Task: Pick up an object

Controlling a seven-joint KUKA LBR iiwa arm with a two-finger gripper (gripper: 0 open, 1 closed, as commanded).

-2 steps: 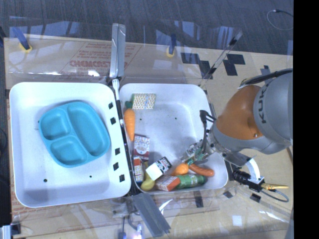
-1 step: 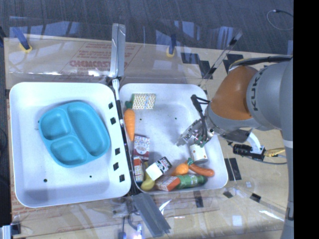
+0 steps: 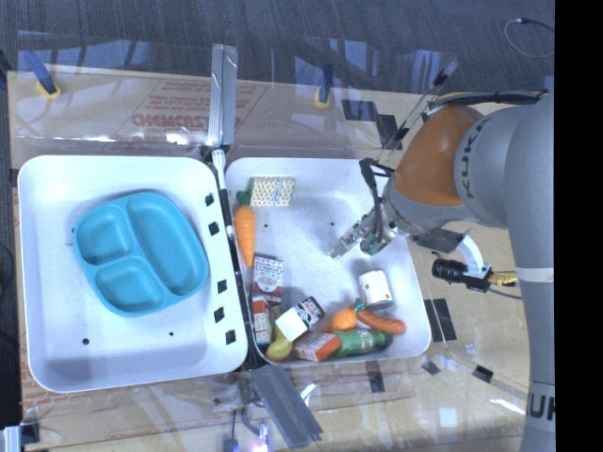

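White plastic made up both bins on the surface (image 3: 113, 412). The left bin (image 3: 57, 347) filled the left half of the frame and held a blue plate (image 3: 139, 252) with three sections. The right bin (image 3: 320, 182) sat in the middle of the frame, touching the left one along its side.

The grey arm (image 3: 513, 158) came in from the right of the frame, with its orange band (image 3: 435, 158) showing near the top right of the right bin. The hand (image 3: 356, 241) hung low over the bare middle of the right bin, pointing down and to the left. Its fingers looked a little apart with nothing between them, though they were small and hard to see.

Toys lay around the hand. A carrot (image 3: 245, 234) lay along the left wall of the right bin, and a yellow sponge (image 3: 271, 191) sat just above it near the top wall. A small carton (image 3: 268, 277) lay below the carrot. A white can (image 3: 376, 288) stood just below and to the right of the hand, near it but apart. Along the bottom wall more toys were piled close together: a second carrot (image 3: 379, 323), a green bottle (image 3: 363, 341), a black and white box (image 3: 300, 318) and a yellow fruit (image 3: 279, 348). None of them touched the hand.
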